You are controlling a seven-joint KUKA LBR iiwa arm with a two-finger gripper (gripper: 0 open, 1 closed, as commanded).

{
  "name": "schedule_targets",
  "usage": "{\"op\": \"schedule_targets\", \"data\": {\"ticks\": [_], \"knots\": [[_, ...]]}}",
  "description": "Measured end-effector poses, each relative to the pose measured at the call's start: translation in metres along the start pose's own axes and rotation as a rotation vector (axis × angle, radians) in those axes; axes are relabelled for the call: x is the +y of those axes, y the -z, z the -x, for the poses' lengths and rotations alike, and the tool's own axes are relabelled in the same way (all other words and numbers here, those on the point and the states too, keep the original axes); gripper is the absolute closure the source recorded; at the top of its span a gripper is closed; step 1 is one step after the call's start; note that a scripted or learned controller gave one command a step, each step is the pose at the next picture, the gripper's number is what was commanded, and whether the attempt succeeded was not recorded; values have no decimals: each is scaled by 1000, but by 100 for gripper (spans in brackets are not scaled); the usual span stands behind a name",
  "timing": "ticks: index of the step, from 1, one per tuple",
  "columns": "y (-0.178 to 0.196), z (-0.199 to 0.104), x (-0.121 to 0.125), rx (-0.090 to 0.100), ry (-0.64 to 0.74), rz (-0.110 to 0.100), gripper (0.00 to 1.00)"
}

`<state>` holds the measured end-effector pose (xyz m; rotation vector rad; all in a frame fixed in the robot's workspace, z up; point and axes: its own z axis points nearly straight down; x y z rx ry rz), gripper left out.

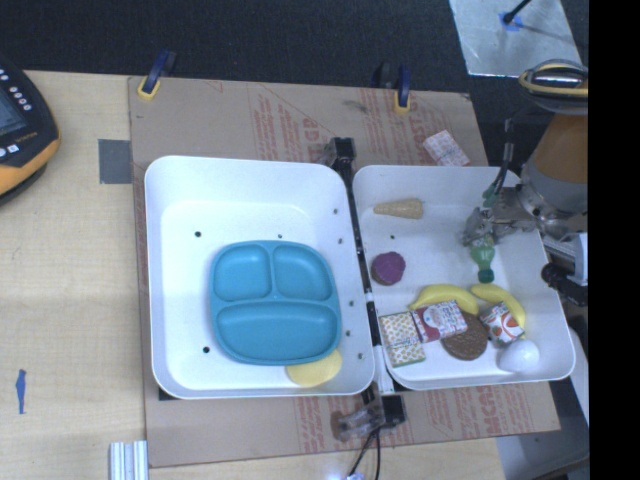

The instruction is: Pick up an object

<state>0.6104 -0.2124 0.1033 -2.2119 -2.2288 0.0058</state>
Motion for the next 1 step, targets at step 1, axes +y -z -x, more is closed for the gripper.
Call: {"op": "schedule_targets", "data": {"ticks": [1], "knots": [[95, -72, -7, 3, 2, 9, 100]]}}
